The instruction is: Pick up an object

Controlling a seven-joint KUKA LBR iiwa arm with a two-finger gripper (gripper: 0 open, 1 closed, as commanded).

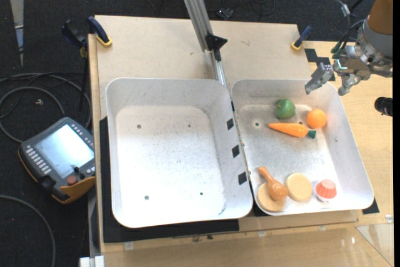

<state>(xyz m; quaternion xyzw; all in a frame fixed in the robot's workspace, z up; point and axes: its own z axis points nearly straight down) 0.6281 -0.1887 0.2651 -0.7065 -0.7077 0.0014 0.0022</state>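
The right bin holds a green ball-shaped fruit, an orange and a carrot near its far side. At its near side lie a tan drumstick-shaped piece, a pale round disc and a small red-and-white round piece. My gripper hangs above the bin's far right corner, fingers spread open with nothing between them, up and to the right of the orange.
The left bin lies beside the right one, with a raised divider between them. A slanted metal pole rises at the back. Clamps sit at the bench's far corners. A teach pendant lies on the floor at left.
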